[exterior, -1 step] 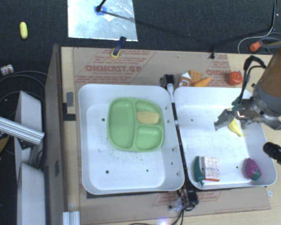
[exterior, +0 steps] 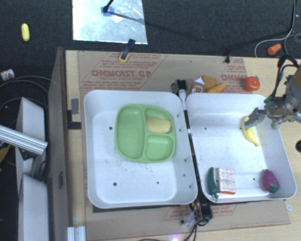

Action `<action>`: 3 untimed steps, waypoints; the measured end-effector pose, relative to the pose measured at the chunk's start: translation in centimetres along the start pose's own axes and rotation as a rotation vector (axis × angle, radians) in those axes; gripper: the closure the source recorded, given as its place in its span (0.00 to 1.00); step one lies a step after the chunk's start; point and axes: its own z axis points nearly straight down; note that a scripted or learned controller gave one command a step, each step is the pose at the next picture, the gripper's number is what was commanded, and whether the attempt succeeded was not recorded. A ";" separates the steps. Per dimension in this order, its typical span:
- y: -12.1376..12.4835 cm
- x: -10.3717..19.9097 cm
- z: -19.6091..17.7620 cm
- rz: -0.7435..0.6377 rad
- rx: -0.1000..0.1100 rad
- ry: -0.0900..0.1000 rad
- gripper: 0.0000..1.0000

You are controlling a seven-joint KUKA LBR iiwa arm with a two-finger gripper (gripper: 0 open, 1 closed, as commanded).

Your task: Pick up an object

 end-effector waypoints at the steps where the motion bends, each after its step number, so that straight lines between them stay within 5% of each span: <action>1: 4.9 -3.5 4.6 -0.003 0.001 0.002 0.00; 3: 7.2 -3.6 8.1 -0.006 0.001 0.002 0.00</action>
